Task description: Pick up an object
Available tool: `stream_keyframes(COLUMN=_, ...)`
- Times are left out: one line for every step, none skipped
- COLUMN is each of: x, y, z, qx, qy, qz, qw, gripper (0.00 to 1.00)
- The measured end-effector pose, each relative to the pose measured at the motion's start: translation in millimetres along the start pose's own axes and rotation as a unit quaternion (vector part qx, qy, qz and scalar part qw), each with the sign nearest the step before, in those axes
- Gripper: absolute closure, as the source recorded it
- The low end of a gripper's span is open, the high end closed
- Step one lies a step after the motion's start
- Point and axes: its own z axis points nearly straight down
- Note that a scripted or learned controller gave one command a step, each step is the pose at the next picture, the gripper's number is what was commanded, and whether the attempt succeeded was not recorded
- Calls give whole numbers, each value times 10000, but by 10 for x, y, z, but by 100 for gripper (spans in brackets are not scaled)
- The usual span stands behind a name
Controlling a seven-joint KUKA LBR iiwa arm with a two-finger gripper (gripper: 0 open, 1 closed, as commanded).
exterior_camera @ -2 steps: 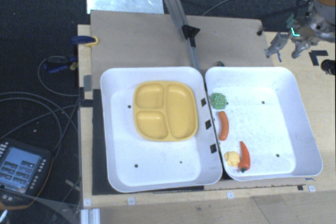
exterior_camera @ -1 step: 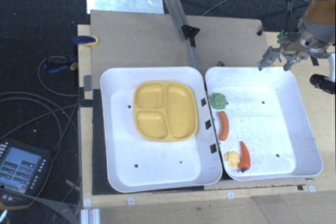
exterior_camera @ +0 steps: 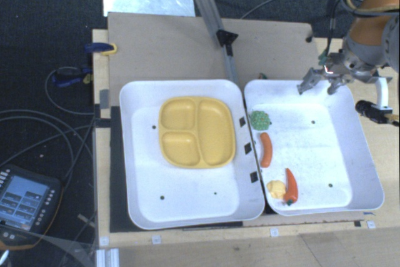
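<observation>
My gripper (exterior_camera: 319, 85) hangs over the far edge of the right bin (exterior_camera: 350, 134), its two fingers spread apart with nothing between them. Along that bin's left side lie a green broccoli piece (exterior_camera: 260, 119), an orange-red sausage (exterior_camera: 266, 150), a red-orange carrot (exterior_camera: 290, 186) and a small yellow piece (exterior_camera: 275, 187) touching the carrot. All of them sit well to the left of and nearer than the gripper.
The left bin (exterior_camera: 144, 197) holds a yellow divided plate (exterior_camera: 196, 132). A grey pole (exterior_camera: 206, 0) slants across the back of the bench. Cables and a handheld pendant (exterior_camera: 22, 197) lie on the floor at left.
</observation>
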Motion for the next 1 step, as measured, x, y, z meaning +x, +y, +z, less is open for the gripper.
stream_keyframes(x=-23, y=93, z=544, qx=1, qy=2, qz=-24, qw=10000, gripper=0)
